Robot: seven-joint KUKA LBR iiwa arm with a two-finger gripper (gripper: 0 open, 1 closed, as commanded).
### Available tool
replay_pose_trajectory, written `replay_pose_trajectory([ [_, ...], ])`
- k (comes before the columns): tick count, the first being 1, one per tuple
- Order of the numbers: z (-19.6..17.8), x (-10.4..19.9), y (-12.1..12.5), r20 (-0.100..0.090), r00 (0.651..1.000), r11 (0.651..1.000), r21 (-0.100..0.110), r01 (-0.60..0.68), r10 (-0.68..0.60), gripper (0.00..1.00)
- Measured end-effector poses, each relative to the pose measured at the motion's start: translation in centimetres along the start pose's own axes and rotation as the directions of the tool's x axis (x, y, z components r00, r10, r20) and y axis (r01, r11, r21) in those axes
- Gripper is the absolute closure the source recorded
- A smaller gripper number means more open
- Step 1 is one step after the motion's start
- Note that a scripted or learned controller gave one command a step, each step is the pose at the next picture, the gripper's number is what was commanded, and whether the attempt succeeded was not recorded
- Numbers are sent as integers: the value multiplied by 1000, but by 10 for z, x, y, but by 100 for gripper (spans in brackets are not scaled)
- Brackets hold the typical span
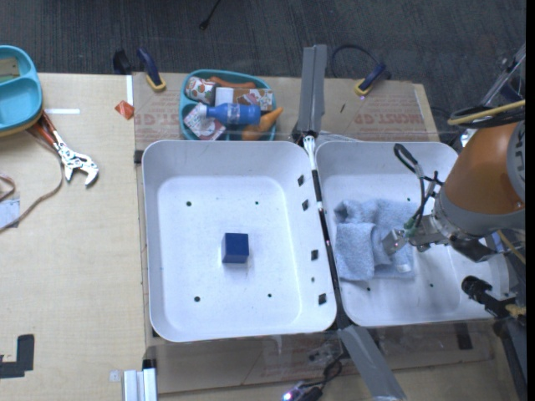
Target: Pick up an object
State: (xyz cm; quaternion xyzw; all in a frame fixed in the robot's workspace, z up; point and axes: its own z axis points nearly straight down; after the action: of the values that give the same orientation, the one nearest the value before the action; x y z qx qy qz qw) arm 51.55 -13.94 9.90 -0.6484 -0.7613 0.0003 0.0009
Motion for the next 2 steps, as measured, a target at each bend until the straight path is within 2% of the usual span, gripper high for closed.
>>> replay_pose_trajectory([
  [1, 8, 26, 34, 2, 991, 991, -1, 131, -131, 0],
  [2, 8, 16, -7, 1, 990, 990, 0, 139, -139, 0],
])
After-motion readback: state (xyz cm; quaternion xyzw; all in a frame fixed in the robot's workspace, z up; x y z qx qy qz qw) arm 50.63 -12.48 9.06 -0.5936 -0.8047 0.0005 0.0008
